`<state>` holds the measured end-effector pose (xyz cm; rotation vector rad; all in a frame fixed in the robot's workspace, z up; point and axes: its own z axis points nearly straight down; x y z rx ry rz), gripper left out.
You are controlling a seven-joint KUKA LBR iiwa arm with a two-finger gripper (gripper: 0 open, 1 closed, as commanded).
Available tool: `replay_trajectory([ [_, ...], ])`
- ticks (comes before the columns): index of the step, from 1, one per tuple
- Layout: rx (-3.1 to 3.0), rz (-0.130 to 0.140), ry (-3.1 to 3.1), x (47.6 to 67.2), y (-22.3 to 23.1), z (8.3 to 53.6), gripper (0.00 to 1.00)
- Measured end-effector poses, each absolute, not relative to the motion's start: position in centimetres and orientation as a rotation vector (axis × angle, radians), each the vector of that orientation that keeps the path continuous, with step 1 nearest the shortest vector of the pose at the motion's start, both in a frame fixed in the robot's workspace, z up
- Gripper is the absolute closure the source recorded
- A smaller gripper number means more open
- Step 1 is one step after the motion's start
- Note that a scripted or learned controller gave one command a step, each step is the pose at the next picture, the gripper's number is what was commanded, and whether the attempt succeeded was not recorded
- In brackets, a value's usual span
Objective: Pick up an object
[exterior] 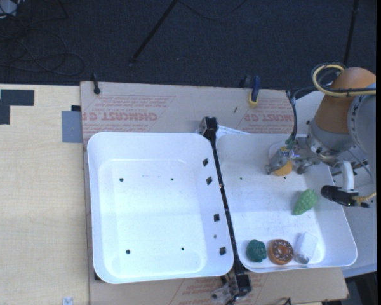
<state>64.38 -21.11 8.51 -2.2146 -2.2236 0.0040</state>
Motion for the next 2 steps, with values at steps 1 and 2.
replay_trajectory([
  [1, -2.217, 0.000, -2.225, 64.5, -21.2, 9.9, 1.00],
  [2, -2.211, -0.002, -2.225, 62.4, -11.9, 13.1, 1.00],
])
